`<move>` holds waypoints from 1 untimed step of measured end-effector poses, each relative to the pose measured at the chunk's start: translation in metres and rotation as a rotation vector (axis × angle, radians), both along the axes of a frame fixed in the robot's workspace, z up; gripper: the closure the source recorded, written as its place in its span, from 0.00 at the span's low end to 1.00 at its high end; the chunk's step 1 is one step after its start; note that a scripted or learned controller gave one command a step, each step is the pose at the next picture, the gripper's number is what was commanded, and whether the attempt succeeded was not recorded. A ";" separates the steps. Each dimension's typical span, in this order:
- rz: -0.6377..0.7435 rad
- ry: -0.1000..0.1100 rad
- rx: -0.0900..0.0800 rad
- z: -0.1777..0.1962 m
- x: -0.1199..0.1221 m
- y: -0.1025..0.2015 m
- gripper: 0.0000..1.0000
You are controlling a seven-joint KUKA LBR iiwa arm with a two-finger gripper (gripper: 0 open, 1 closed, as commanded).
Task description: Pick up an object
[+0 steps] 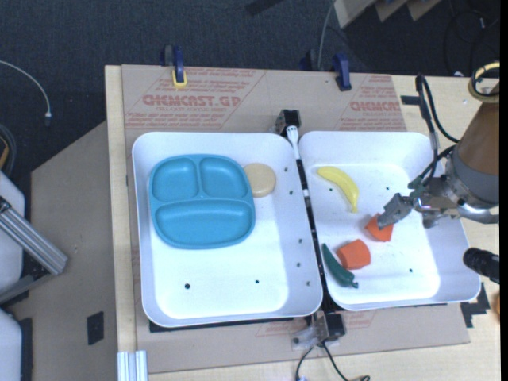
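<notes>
Lying in the right bin [413, 145], the small orange piece [379, 229] is directly at the tip of the gripper [390, 215]. The piece is short and a bit blocky, so its long axis is hard to read; it seems to lean slightly from upper left to lower right. The gripper comes from the right side, its dark fingers slanting down and to the left, and their tips touch or cover the upper edge of the piece. I cannot tell whether the fingers are apart or closed, and I cannot tell whether the piece is between them.

A second orange object [354, 254], more round, lies just below and to the left of it, near but apart. A dark green object [338, 267] lies beside that one, long and thin, pointing from upper left to lower right, close to the inner wall of the bin. A yellow banana [340, 184] lies further up in the same bin, curved, with its long axis going from upper left to lower right, well apart from the gripper.

Bare white floor is around the small orange piece on the right and below, up to the bin's front rim.

In the left bin [222, 304] rests a blue divided plate [203, 200] and a pale round object [259, 179] touching its upper right corner.
</notes>
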State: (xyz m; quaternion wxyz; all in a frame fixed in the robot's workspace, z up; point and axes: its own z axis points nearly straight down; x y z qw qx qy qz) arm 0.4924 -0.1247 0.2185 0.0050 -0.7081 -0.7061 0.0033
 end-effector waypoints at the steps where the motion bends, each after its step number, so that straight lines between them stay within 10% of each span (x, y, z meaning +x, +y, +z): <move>1: 0.003 -0.011 -0.002 0.005 0.003 0.000 0.00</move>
